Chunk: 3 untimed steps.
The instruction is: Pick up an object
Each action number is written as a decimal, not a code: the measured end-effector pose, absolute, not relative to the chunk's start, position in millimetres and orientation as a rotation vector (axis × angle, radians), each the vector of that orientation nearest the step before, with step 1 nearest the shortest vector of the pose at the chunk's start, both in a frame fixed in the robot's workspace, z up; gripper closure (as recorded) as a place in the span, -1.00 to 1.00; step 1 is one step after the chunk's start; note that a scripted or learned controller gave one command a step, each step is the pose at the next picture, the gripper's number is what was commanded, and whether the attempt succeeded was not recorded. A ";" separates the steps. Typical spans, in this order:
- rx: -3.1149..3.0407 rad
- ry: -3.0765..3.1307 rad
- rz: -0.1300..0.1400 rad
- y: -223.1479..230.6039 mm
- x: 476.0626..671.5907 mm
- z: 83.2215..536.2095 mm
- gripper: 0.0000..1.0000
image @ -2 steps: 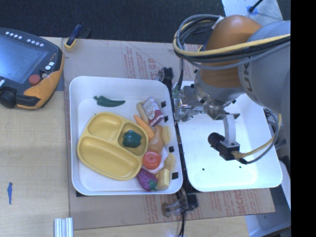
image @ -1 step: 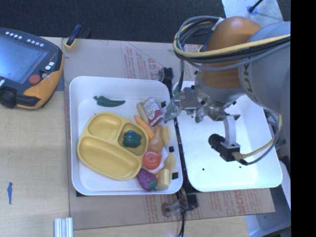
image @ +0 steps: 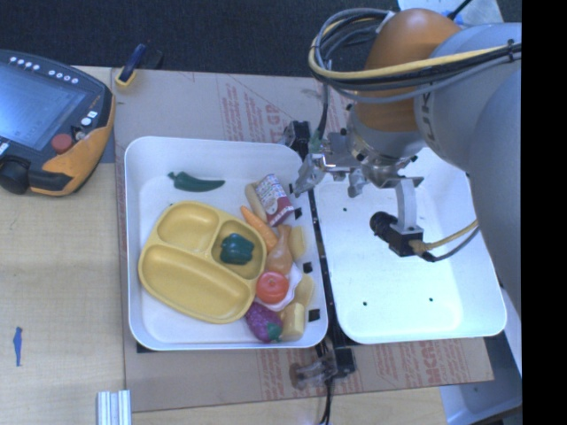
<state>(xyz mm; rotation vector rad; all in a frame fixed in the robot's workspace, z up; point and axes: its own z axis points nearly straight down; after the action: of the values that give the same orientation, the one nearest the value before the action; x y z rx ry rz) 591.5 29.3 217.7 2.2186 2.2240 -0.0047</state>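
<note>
Pincer [image: 330, 177]: above the seam between the bins; open or closed, cannot tell.
Left bin [image: 142, 162]: yellow tray [image: 190, 268], green pepper [image: 197, 181], toy foods.

A divided tray [image: 177, 277] lies in the left bin [image: 142, 162], toy food [image: 282, 264] beside it.

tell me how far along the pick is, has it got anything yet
Nothing looks picked yet. The toy food sits in the left bin: a green pepper on the yellow divided tray, a carrot, a tomato and others along the right wall. In hand: the gripper hangs above the wall between the two bins, nothing visible between its fingers. Left: descend onto an item, grasp, lift.
</note>
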 end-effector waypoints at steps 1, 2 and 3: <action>2.222 2.219 -0.007 -30.5 657.2 190.4 -1.00; 2.217 2.233 -0.007 2.4 616.7 191.6 -1.00; 2.212 2.231 0.002 47.5 657.9 192.3 -1.00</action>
<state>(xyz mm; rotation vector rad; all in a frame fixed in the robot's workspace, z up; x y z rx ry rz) 657.9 47.5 192.3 2.2120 2.2306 0.0016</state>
